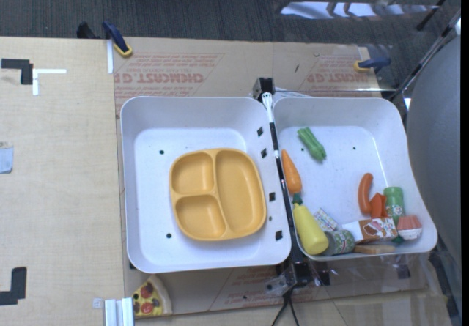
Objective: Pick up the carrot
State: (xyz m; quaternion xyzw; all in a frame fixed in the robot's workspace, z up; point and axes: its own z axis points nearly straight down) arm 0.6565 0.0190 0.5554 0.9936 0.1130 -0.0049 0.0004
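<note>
Carrot lies in the right bin, close against that bin's left wall, where the two bins meet. It is orange and lies roughly along the wall, its narrow tip toward the far end and its green top toward the near end. Just below that green end is a yellow bottle, very near or touching it. A green vegetable lies apart from the carrot, further into the bin and tilted.

Along the right bin's near right corner is a huddle of small things: an orange-red sausage, a green can beside it, and some packets and pieces too small to tell apart.

The left bin holds a yellow divided plate with three compartments, sitting flat near the middle.

Both bins rest on a sheet of cardboard on the pale wooden worktop. A toy pizza slice lies on the cardboard just in front of the left bin.

The grey arm shows as a blurred bulk at the right edge, beside the right bin's right wall and well apart from the carrot. Whether the jaws are open or closed I cannot tell
</note>
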